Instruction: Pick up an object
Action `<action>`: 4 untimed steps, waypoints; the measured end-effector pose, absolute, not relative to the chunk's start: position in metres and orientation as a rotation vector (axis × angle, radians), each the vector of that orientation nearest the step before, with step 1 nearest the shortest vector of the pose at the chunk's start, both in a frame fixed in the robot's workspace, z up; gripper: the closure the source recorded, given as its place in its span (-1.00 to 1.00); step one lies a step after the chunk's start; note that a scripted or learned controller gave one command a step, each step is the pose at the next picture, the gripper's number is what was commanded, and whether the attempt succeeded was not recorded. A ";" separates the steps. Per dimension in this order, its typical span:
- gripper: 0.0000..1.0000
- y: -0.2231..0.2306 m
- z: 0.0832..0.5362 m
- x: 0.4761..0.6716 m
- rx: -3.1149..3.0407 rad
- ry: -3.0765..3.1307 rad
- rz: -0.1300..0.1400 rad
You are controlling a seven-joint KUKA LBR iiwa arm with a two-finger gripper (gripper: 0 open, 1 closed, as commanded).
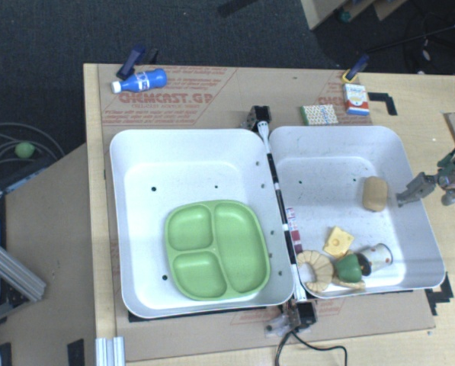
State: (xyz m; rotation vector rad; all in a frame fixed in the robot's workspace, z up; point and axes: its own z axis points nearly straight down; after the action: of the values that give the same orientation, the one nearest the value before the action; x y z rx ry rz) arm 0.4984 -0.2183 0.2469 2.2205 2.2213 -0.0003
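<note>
The tan bread roll (375, 194) lies in the right bin (318, 151), toward its three o'clock side, apart from the cluster at five o'clock: a yellow cheese wedge (338, 242), a croissant (317, 269) and a green pepper (349, 268). The claw (419, 187) sits just beside the roll at three o'clock, holding nothing; its spread I cannot tell. A low approach could nudge the round roll away, or catch the bin's wall. The green plate (216, 248) fills the left bin (136, 174).

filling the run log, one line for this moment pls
gripper: right bin edge, nothing held | nearest: tan block | green divided plate: left bin
</note>
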 end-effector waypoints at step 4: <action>1.00 -0.208 0.095 0.592 2.220 2.222 0.001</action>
State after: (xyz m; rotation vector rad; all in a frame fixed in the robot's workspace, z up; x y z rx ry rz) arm 0.5925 -0.2077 0.0951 2.2200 2.2218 0.0010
